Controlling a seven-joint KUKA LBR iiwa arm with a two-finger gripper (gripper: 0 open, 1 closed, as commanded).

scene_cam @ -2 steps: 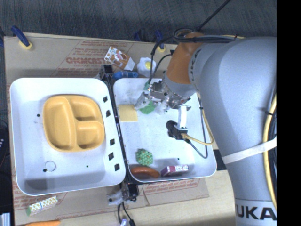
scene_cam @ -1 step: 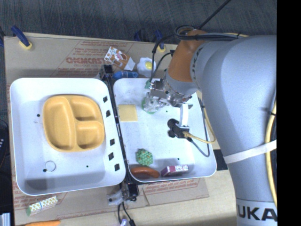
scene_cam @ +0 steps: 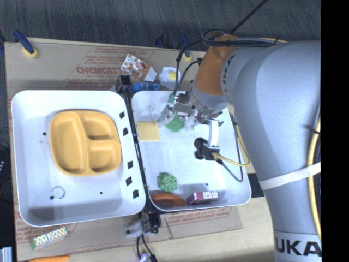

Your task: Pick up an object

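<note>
I am hovering my gripper [scene_cam: 180,115] low in the right bin [scene_cam: 234,192], right over a green object [scene_cam: 175,125], grip state unclear, so nothing is picked up yet.

You can read red lettering "CHEMCAS", cut off at its end, on the cardboard sheet [scene_cam: 92,70] behind the left bin. White letters "UKA" stand on the grey arm [scene_cam: 297,248] at the bottom right. The small carton [scene_cam: 203,196] in the right bin carries print too small to read.
</note>
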